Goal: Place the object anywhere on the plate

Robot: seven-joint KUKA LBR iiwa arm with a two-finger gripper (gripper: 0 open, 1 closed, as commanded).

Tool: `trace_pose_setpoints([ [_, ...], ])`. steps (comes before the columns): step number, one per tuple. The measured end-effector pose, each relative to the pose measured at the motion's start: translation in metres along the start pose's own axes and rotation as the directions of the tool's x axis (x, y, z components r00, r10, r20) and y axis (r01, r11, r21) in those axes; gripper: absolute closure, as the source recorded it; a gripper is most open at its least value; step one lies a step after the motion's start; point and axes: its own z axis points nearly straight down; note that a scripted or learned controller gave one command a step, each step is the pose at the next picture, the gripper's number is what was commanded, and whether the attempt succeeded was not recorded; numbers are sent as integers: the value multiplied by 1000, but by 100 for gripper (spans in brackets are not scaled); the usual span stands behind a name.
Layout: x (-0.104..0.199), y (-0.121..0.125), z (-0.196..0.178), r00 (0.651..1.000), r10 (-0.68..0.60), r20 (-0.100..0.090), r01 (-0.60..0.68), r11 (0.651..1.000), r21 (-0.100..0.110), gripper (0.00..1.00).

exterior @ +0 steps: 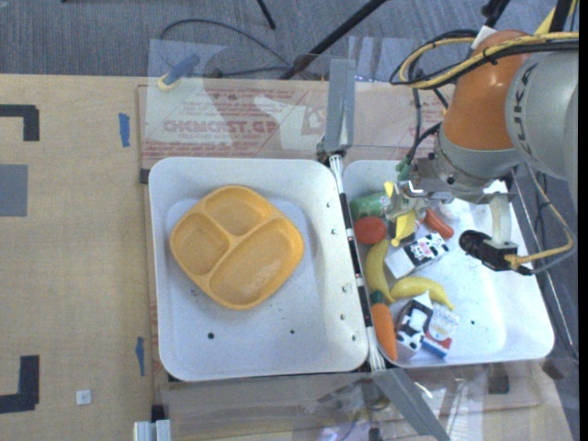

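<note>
In the camera view, a yellow plate (236,245) with three compartments lies in the left bin (184,338), toward that bin's left edge and nearer its far edge than its near one. Nothing rests on the plate.

The right bin (524,324) holds a heap of toy food along its left edge. A red tomato (370,231) sits beside a green piece (369,204) near the far left corner. A banana (375,266) runs down the left edge and a second banana (423,289) lies crosswise just past it. An orange carrot (386,331) lies near the near left corner. Two small cartons with black-and-white patches are in the heap: one carton (413,252) between the bananas, another box (421,331) with red and blue print by the near edge. Their lettering is too small to read.

Behind the bins a clear sheet (234,122) carries faint red print, washed out by glare and not legible. The arm (514,108) shows part of white lettering, "UK", cut off at the picture's edge.

The gripper (407,211) hangs over the far part of the heap, by a yellow block (404,223) and a red-orange piece (439,221). Wrist and cables hide its fingers, so I cannot tell how far apart they stand or whether they have hold of anything.
</note>
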Motion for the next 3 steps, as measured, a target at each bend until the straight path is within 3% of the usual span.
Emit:
trace_pose_setpoints([
  [1,76,-11,-15,995,-97,-2,97,995,4,100],
  [2,154,14,-20,952,-307,0,307,952,-2,100],
  [3,191,-24,-45,905,-425,-2,425,905,4,100],
])
